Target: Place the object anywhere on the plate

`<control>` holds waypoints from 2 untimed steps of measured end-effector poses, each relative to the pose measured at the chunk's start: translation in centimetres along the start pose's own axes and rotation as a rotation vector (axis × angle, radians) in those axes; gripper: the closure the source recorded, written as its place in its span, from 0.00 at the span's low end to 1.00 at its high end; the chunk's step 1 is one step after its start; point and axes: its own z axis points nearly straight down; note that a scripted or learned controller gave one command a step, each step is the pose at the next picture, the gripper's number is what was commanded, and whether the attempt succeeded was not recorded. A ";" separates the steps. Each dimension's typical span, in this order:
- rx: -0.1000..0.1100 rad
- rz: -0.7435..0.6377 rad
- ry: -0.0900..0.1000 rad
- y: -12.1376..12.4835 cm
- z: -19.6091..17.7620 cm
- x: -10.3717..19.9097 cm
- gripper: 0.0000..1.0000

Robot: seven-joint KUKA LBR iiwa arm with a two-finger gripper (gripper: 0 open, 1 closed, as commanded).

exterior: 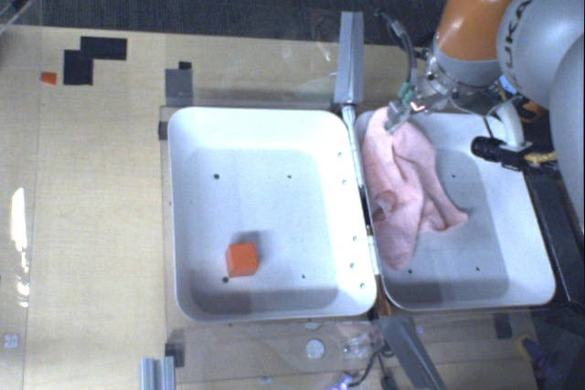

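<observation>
A pink cloth [402, 187] lies crumpled along the left side of the right white bin [498, 233], its top corner drawn up to a point. My gripper [396, 117] is at the bin's far left corner, and its fingers are shut on that corner of the cloth. The cloth trails down from them toward the bin's front. The orange-banded wrist [475, 5] rises behind it at the upper right. A small orange cube [242, 259] sits in the front left part of the left white bin [265, 151], far from the gripper.
A grey metal post [347, 59] stands at the back between the two bins, close to the gripper. Black blocks [91, 57] and a small orange marker [47, 79] lie on the wooden bench at the far left.
</observation>
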 end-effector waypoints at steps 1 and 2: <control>0.000 -0.006 0.000 0.4 -4.0 0.0 1.00; 0.001 -0.409 0.002 1.7 -4.3 5.3 1.00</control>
